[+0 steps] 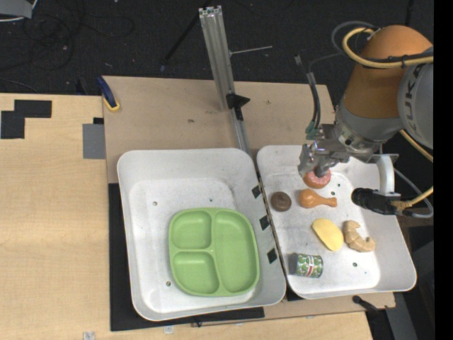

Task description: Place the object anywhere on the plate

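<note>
Hovering low over the right white bin point(396, 278), the two-finger gripper point(316, 167) sits just above a pink round object point(318, 179).
Whether it grips is unclear. An orange drumstick-shaped toy point(316, 200) lies just below; the green three-compartment plastic plate point(212, 251) rests in the left white bin point(141, 183).

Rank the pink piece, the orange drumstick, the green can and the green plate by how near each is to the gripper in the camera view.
From the gripper:
1. Pink piece, directly under it in the right bin.
2. Orange drumstick, just below that.
3. Green can, at the right bin's front edge.
4. Green plate, in the left bin.
</note>
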Robot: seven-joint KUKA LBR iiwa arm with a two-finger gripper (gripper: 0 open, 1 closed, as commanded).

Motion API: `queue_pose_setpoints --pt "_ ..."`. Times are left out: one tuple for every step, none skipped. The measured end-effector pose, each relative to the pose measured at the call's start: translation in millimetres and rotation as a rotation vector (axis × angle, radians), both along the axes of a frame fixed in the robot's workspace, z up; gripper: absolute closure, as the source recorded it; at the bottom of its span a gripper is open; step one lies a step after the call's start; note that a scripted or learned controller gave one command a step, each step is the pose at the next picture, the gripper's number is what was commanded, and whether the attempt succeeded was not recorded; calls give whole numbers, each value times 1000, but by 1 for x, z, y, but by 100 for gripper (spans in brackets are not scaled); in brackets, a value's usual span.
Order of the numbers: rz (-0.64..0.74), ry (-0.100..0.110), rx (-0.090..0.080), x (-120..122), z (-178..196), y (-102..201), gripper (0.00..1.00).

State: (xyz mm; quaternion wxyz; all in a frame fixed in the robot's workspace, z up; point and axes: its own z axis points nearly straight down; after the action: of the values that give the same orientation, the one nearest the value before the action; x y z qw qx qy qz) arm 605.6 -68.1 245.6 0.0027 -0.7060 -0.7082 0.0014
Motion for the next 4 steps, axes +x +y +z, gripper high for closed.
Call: queue_pose_setpoints --pt "1 -1 0 -25 3 39 100" --pt "1 -1 0 -46 5 79 100" --pt "1 1 0 -77 -10 124 100" --pt "3 0 0 -99 -6 178 100"
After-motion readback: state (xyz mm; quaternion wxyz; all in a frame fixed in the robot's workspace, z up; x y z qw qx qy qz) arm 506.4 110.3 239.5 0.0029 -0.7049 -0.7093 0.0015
